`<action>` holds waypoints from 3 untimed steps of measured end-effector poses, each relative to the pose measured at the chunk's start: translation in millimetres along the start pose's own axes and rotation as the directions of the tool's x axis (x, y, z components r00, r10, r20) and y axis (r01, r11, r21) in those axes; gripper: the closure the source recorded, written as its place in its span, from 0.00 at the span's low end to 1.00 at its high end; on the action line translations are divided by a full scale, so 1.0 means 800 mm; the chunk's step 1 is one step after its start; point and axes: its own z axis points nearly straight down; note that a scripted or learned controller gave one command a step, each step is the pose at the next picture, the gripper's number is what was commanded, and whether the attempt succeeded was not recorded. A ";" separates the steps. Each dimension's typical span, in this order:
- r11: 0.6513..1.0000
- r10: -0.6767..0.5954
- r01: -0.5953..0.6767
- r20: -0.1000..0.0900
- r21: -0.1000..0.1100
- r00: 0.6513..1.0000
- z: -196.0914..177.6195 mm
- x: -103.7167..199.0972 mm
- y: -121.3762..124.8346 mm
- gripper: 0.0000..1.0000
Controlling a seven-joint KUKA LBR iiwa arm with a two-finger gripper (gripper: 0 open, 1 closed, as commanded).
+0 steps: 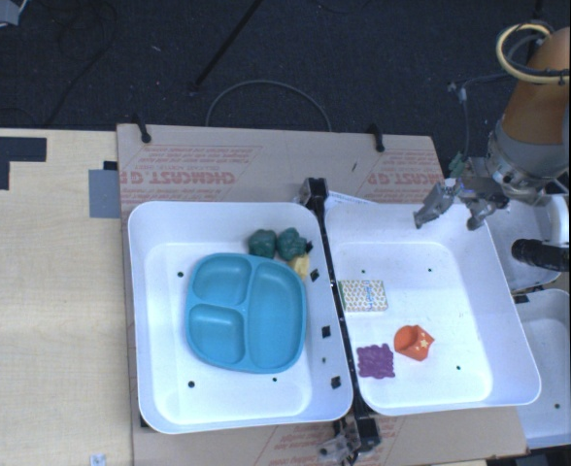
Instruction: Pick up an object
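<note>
A fixed camera looks down at a slant on two shallow white bins set side by side on a sheet of brown cardboard (266, 168), which lies on a pale wooden bench (43, 309). The left bin (154, 396) holds a blue divided plate (247, 312) with three compartments, lying flat in the middle. Just beyond the plate's far edge sits a dark green lumpy object (275, 244), with a small yellow piece (302, 264) touching its right side. The right bin (480, 289) holds three small things toward its near left part: a pale patterned rectangular block (363, 296) close to the divider between the bins, a purple bumpy object (375, 361) nearer the front, and an orange object (414, 342) just beside the purple one, to its right. These three lie apart from one another, none touching. The robot arm (536, 105) enters from the upper right, grey with an orange band above the wrist. Its gripper (453, 211) hangs over the far right corner of the right bin, well apart from all three objects, with its two fingers spread apart and nothing between them. Dark floor with loose cables lies beyond the bench.
</note>
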 end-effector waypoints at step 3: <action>1.000 -0.001 0.001 0.002 -0.010 1.000 0.134 -0.008 0.008 0.00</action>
